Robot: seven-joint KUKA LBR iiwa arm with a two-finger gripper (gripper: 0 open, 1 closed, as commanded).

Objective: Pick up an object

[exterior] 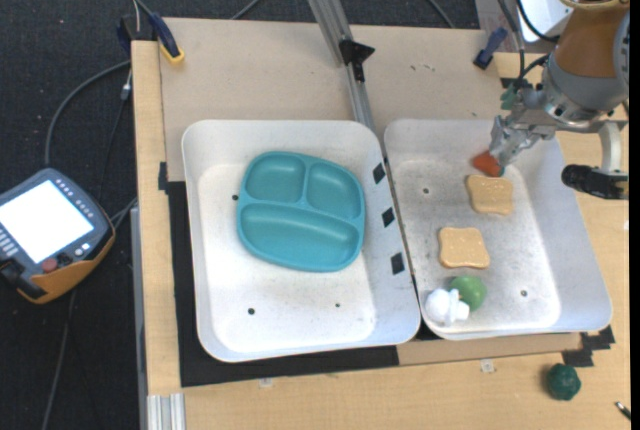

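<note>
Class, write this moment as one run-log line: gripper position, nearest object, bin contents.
gripper: low in right bin | nearest: small red object, at its tip | same bin: two toast slices | left bin: teal divided plate

End effector [497,150] above orange object [485,164]

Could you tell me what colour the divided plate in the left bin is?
Teal blue; the divided plate shows clearly in the camera view.

Right bin [580,258]: toast slices [489,195], green-white toy [456,299] crowd middle; right side open.
</note>
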